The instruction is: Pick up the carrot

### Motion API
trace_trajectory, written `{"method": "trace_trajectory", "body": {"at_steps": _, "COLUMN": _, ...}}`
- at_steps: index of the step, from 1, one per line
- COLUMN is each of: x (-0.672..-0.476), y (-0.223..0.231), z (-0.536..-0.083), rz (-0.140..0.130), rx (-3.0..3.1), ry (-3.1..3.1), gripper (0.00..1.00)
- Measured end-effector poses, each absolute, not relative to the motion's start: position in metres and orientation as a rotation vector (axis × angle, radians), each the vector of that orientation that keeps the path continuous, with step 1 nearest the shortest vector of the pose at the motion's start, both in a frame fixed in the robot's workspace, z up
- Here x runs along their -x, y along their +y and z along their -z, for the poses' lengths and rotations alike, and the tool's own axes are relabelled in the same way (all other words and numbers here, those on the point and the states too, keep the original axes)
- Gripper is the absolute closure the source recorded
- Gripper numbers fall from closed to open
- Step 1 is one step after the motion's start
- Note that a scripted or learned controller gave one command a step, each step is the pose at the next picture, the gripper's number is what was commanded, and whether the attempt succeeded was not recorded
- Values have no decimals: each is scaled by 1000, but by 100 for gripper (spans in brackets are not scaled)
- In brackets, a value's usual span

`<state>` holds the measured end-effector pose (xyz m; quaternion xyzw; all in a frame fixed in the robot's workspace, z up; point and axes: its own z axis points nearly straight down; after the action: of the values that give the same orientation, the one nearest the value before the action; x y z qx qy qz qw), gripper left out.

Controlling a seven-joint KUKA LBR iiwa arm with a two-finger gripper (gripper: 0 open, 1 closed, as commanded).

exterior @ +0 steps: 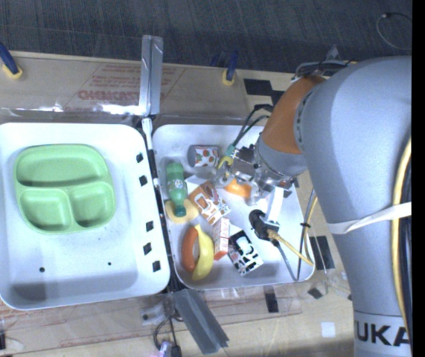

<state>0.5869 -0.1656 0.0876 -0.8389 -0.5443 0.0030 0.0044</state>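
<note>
In the right bin (290, 270), a small orange thing (237, 189) that looks like the carrot sits right at the tip of my gripper (232, 175). The gripper hangs over the bin's middle, reaching in from the right, and its body hides the part of the orange thing nearest it. I cannot tell whether the thing is held or merely touched. Another orange-red elongated thing (188, 248) lies at the bin's front left, pressed against a yellow banana (205, 257).
Crowding the gripper in the right bin are a green bottle (175, 181), a small printed can (204, 155), an orange-and-white carton (209, 204) and a black-and-white packet (245, 254). The left bin (18, 274) holds a green divided plate (65, 186).
</note>
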Motion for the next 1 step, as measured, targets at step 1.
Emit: {"method": "trace_trajectory", "body": {"at_steps": 1, "x": -587, "y": -165, "z": -94, "rz": -19, "rx": 2616, "ry": -1714, "gripper": 100}}
